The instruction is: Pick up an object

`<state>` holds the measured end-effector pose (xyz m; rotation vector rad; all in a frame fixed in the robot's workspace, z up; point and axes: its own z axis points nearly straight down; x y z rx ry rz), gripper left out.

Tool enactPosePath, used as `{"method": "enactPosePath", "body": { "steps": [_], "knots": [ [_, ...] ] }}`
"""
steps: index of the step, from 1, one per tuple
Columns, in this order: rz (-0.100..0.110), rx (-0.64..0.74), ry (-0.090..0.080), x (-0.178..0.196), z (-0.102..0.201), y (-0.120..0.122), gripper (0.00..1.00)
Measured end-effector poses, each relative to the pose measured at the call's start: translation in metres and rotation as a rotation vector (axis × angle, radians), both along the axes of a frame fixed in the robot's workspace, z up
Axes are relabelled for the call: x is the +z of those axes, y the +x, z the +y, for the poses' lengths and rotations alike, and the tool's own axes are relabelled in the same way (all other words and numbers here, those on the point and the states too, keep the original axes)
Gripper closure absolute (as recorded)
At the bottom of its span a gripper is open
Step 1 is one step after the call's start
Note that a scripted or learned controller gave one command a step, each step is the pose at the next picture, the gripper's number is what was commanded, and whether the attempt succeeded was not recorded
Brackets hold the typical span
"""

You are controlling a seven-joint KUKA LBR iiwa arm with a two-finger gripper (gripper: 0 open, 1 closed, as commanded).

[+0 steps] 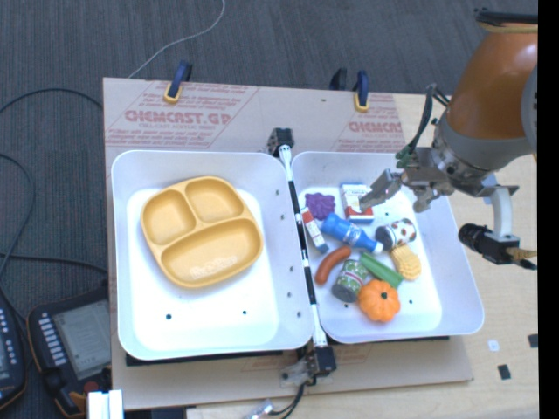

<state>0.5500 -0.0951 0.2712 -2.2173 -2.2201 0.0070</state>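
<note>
Nearest the lens: an orange pumpkin [380, 302], sitting at the near end of the right bin [454, 308], well below my gripper [403, 192] as the camera is looking.

Item, gripper: I am hovering it over the far part of the right bin, fingers standing apart, nothing between them. One fingertip [374, 194] is pointing toward the pile; the other is lying off to the arm side.

Item, candidates, all lying loose:
- a small red-and-white carton [354, 197], just beside my leading fingertip
- purple grapes [320, 205], beyond the carton, away from the arm
- a blue bottle [348, 231], lying on its side just under the gripper's line
- a round spotted toy [400, 232], directly below the gripper
- yellow corn [407, 263] and a green vegetable [381, 268], further toward the camera
- a red sausage [331, 264] and a green-labelled can [351, 279], crowding the pumpkin

Item, left bin [127, 260]: lying well away from the gripper, carrying a yellow divided plate [203, 230].

Item, risks, as I am judging them: pieces are touching or nearly touching, so descending fingers may be landing on two at once and wedging or scattering them. The bottle and round toy are looking likely to roll out of a closing grip. The carton is sitting near the far wall, so a fingertip could be striking the rim.
</note>
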Motion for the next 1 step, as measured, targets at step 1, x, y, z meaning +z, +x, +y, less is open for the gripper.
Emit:
{"method": "enactPosePath", "body": {
  "steps": [1],
  "knots": [
    [-0.001,-0.001,0.001,-0.1813,-0.0024,0.0228,0.00]
  ]
}}
